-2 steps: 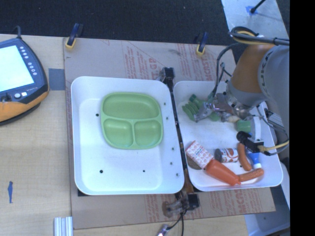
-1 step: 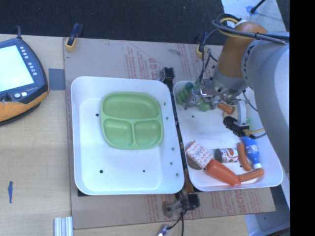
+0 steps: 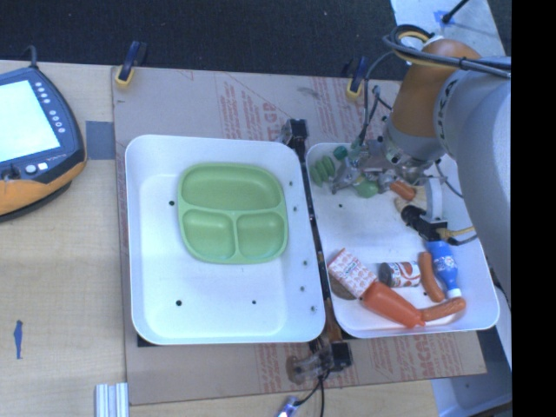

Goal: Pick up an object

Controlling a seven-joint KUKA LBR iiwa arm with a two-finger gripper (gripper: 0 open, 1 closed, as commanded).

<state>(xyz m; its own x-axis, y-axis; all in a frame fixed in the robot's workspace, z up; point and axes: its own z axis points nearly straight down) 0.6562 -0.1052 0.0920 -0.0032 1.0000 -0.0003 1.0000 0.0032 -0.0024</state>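
My gripper is low over the far left part of the right bin, reaching in from the right. A dark green ridged object lies just left of it in the bin's far left corner. A small green piece sits right at the gripper, too hidden to tell whether it is held. An orange piece lies just to its right. Along the near side lie a red-and-white carton, a small labelled bottle, a blue bottle, a sausage and an orange carrot.
The left bin holds a green divided plate. A tablet-like pendant lies on the bench at far left. Clamps sit at the board's far edge, and a bracket stands between the bins at the near side.
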